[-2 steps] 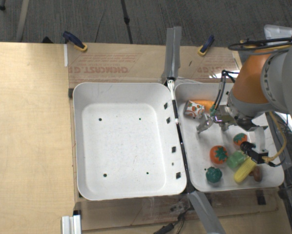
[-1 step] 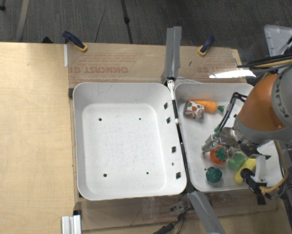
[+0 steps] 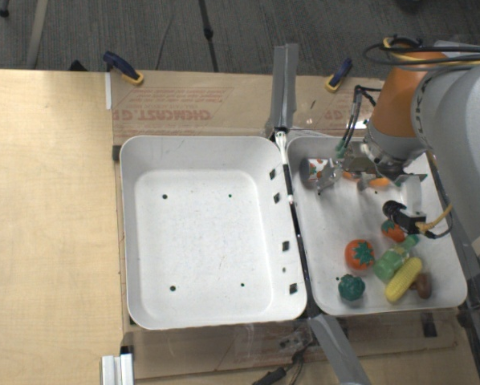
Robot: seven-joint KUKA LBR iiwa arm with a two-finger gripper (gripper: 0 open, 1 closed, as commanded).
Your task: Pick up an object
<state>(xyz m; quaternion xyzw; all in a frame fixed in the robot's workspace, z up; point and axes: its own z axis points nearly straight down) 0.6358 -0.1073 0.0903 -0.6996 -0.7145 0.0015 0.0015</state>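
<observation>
A: Where is the gripper (image 3: 327, 176)?

B: At the far left corner of the right bin (image 3: 336, 223), low over the white floor. The grey arm (image 3: 453, 127) reaches in from the right, its orange band (image 3: 396, 103) above the bin's far edge.

A: Open or closed?

B: I cannot tell from this angle; the tip is too small and blurred.

A: And the objects to pick?

B: All in the same bin, towards its near right corner, well apart from the gripper. A red tomato (image 3: 359, 253) sits nearest the middle. A dark green piece (image 3: 351, 287) lies just near of it. To the right, a light green piece (image 3: 390, 263) touches a yellow corn cob (image 3: 404, 279), with a small brown piece (image 3: 423, 285) beside the cob. A small red piece (image 3: 395, 232) lies a little farther back.

A: The left bin (image 3: 200, 231)?

B: It sits beside the right one on the desk (image 3: 47, 215).
</observation>
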